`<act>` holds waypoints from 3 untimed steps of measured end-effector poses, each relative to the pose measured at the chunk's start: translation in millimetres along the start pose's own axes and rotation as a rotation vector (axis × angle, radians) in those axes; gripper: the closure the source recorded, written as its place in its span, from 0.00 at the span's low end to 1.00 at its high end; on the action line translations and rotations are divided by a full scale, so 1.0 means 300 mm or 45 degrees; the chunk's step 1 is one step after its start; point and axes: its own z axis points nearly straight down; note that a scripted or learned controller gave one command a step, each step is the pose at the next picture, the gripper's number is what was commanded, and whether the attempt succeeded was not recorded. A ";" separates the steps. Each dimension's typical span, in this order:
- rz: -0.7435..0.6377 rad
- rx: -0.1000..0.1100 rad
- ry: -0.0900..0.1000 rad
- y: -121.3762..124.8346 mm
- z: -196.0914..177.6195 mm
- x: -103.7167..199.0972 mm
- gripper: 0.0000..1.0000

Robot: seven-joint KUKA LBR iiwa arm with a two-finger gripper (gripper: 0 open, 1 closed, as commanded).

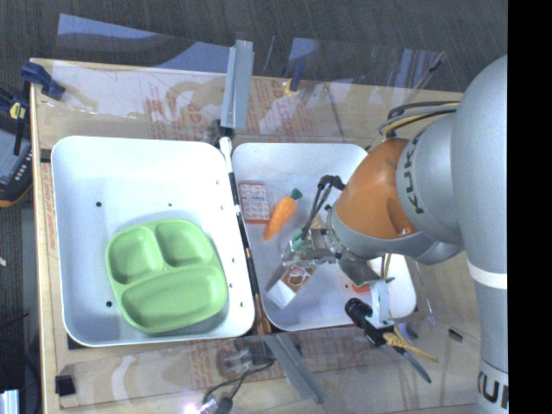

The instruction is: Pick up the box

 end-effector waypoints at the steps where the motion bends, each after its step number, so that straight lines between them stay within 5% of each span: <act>1: -0.002 0.001 0.000 0.000 0.002 0.002 0.00; 2: -0.203 0.054 0.033 0.260 0.083 -0.110 0.00; 3: -0.238 0.054 0.034 -0.033 0.089 0.023 0.00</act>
